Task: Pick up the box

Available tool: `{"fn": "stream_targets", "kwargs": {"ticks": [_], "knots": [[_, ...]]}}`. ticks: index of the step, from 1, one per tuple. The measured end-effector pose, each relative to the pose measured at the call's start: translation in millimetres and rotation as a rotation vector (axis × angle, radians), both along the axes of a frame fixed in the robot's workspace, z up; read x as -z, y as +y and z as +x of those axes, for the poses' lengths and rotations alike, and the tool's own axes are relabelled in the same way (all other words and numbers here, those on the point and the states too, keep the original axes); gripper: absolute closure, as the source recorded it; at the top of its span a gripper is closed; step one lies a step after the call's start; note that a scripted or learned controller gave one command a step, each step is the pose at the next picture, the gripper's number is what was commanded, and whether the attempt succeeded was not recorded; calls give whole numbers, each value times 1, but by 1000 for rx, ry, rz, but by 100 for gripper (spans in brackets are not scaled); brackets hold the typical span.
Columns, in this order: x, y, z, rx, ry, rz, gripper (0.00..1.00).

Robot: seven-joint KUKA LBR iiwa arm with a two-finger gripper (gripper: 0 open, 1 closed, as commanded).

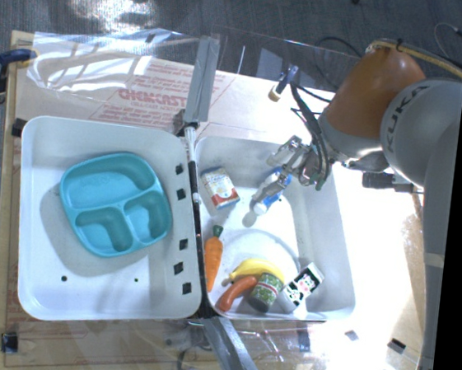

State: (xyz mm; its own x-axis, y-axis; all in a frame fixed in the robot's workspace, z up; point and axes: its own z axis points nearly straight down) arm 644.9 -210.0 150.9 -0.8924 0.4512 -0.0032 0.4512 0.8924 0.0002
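Note:
A small white box with a red and orange print [219,189] lies in the right bin [337,234], close to the divider at the bin's left side. My gripper [258,208] hangs over the middle of that bin, pointing down and to the left. Its tip is a short way right of the box and apart from it. Nothing shows in its grasp. A black-and-white patterned carton [304,286] stands in the bin's near right corner.
Also in the right bin are a white plate [278,245], a carrot [213,258], a banana [256,269], a red sausage [235,292] and a dark jar [265,293]. In the left bin [39,158] lies a blue divided plate [115,202].

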Motion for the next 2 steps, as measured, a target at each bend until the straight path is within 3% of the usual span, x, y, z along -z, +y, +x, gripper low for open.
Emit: {"fn": "stream_targets", "kwargs": {"ticks": [1,2], "knots": [[58,73,5,312,3,1,0],[58,79,-9,505,1,-2,0]]}}
